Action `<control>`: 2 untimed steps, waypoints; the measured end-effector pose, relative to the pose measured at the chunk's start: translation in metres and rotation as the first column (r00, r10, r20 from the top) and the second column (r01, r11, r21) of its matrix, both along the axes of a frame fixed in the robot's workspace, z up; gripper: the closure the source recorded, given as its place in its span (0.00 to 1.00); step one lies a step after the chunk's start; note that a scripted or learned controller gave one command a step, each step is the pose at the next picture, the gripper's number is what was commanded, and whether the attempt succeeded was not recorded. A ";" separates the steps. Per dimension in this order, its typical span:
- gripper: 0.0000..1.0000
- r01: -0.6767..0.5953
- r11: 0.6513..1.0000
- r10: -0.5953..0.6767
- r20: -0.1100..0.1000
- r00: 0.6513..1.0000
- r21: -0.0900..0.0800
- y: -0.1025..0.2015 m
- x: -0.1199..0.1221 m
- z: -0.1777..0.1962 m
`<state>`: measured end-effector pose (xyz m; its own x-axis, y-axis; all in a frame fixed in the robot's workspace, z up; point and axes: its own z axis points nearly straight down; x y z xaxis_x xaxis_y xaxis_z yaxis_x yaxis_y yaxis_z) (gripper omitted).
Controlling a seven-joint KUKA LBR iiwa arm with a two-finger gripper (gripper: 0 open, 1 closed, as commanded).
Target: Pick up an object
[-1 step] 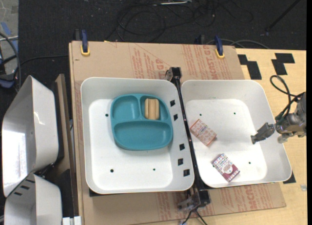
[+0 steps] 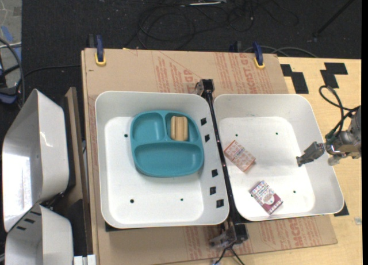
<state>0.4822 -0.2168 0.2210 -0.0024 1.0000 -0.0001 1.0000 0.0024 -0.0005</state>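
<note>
Two small flat packets lie in the right bin (image 2: 299, 114). One is a pinkish-red patterned packet (image 2: 238, 156) near the bin's left side. The other is a white and pink packet (image 2: 265, 196) closer to the front wall. My gripper (image 2: 308, 155) reaches in from the right and hovers over the right part of this bin, well to the right of both packets and touching neither. Nothing shows in its grasp.
The left bin (image 2: 115, 200) holds a teal divided plate (image 2: 167, 157) with a tan block (image 2: 179, 128) in its upper right compartment. A black divider (image 2: 217, 160) runs between the bins. Cables (image 2: 333, 100) hang by the arm at the right edge.
</note>
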 end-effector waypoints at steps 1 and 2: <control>0.00 0.004 1.000 -0.004 -0.005 1.000 0.002 0.001 0.000 -0.064; 0.00 0.004 1.000 -0.004 -0.005 1.000 0.003 0.010 -0.005 -0.112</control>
